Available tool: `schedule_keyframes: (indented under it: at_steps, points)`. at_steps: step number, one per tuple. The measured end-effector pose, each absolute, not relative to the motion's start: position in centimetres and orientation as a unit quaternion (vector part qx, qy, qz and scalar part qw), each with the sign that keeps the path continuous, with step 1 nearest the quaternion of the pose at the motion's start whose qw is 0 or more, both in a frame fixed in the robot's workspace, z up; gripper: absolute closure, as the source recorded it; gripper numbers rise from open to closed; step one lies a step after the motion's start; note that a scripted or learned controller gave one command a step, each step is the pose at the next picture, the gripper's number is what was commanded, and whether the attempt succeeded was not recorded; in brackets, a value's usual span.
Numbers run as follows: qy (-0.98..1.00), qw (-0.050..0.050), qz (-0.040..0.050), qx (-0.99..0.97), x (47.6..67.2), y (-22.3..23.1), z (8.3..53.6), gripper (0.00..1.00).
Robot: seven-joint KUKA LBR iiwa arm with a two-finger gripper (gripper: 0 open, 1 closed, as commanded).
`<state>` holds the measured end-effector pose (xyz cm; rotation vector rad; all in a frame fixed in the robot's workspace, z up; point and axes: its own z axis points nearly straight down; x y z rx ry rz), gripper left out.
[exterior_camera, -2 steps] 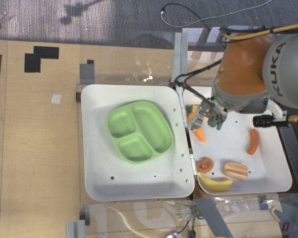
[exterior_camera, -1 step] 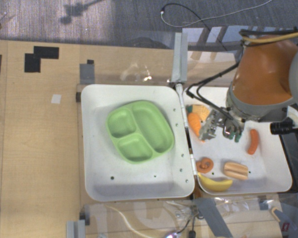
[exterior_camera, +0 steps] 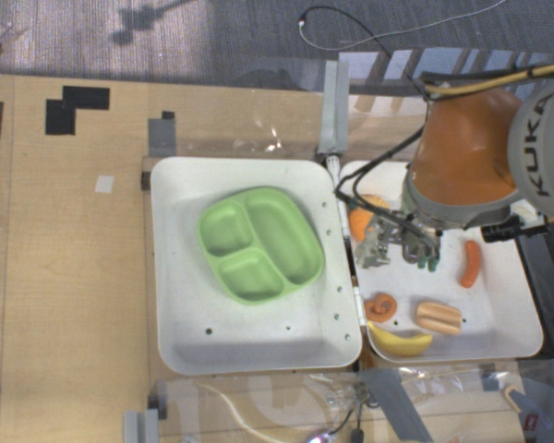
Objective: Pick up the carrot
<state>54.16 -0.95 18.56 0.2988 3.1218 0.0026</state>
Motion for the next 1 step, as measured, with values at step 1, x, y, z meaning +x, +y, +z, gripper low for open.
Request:
schedule_keyframes:
  at_steps: [1]
  points:
    - [1.0, 0.005, 0.0008, -0.028, 57.23, 0.31, 18.68, 1.0]
